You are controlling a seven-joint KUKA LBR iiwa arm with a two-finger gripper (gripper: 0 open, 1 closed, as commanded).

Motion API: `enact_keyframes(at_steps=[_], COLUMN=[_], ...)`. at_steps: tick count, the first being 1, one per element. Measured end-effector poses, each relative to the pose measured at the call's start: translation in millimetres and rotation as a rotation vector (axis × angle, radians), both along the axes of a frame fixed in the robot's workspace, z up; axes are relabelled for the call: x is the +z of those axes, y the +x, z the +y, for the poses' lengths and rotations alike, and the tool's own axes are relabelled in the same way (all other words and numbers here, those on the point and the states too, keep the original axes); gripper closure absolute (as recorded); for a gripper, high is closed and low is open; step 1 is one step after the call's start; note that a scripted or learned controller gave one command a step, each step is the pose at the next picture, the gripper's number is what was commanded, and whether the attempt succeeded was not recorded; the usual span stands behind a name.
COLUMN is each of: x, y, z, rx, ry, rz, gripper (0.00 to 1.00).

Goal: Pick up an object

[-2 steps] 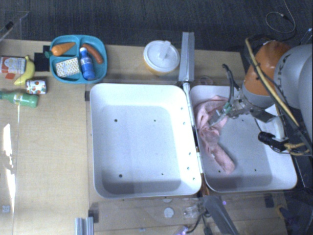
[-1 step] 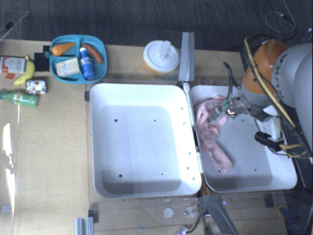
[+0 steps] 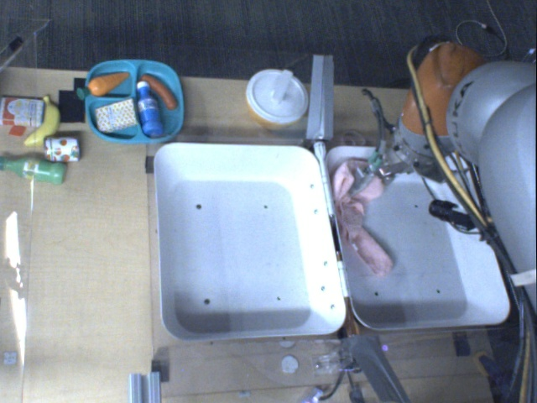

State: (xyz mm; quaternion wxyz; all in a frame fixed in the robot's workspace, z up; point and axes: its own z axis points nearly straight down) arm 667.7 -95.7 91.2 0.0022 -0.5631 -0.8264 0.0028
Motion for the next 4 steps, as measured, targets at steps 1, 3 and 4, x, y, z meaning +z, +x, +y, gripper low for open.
enact_keyframes(at_steps=[1, 3, 4], x=[12, 1, 12], y=[3, 2, 5], z=[2, 3, 4], rx=[0.006, -0.009, -0.003], ry=[-0.001, 0.0, -0.003], rz=[-0.012, -0.004, -0.019], gripper=[1.0, 0.0, 1.0])
